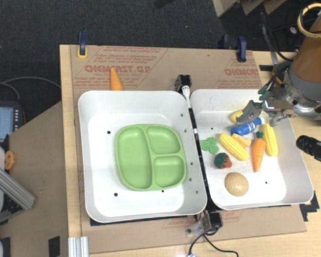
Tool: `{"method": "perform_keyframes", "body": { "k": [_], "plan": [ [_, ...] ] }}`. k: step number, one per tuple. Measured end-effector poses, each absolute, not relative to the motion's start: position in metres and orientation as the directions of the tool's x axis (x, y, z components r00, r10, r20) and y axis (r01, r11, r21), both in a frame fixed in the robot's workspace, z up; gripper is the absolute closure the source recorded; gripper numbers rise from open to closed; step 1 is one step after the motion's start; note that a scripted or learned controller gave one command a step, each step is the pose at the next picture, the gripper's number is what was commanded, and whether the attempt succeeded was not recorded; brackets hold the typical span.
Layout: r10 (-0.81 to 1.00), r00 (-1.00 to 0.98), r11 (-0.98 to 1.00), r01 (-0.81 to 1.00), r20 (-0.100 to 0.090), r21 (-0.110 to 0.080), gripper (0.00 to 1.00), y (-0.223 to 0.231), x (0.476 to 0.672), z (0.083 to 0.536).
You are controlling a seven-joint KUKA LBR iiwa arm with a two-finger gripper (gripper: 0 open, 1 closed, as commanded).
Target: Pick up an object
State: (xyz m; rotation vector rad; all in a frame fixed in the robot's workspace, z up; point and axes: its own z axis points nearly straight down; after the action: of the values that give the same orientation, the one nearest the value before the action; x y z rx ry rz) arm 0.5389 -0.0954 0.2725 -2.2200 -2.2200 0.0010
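Left bin (96, 143) holds a green divided tray (150, 157) at center. Right bin (294, 191): green toy (208, 144) at 9 o'clock, corn (233, 145), carrot (258, 153) center, tan ball (236, 183) at 6 o'clock, blue bottle (246, 127) at 12 o'clock. Claw (257, 110) just above the bottle; grip state unclear.

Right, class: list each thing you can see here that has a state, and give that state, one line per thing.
Green tray: lying flat in the left bin, compartments bare.
Right bin: holds the toy food.
Corn cob: lying on its side.
Carrot: lying down.
Blue bottle: on its side, below the tool.
Tool: low over the right bin's far end.
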Motion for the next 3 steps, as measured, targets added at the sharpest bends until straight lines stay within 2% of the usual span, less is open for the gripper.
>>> {"method": "perform_keyframes", "body": {
  "k": [1, 2, 3],
  "plan": [
    [1.0, 0.006, -0.006, 1.0, -0.001, -0.009, 0.0, -0.156, 0.538, 0.108],
    [1.0, -0.001, 0.001, 1.0, 0.004, -0.008, 0.0, -0.106, 0.498, 0.083],
    [1.0, 0.001, -0.001, 1.0, -0.007, 0.019, 0.0, -0.15, 0.512, 0.295]
  ]
}}
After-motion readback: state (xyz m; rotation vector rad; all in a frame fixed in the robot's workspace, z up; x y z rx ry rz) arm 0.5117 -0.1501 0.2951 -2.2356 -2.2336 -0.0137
